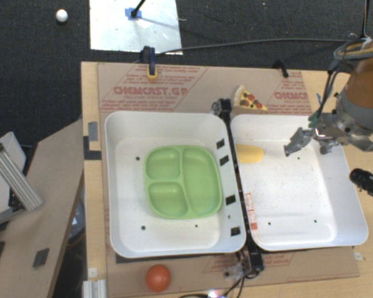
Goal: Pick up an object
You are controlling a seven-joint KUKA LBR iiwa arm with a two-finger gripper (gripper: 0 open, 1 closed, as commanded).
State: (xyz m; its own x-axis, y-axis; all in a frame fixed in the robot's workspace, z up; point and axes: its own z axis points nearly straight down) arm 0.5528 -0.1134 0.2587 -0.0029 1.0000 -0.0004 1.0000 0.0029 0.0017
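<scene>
While the gripper [296, 143] hangs over the right bin [336, 228], you cannot tell if its jaws are open or shut. Nothing shows between them. A yellow thing [249, 154] lies in that bin, near the jaws on their left side, not touching them. Far off to the left of the jaws, a green tray [183, 181] sits in the left bin [121, 228]. A pizza slice toy [250, 99] lies behind the bins.
</scene>
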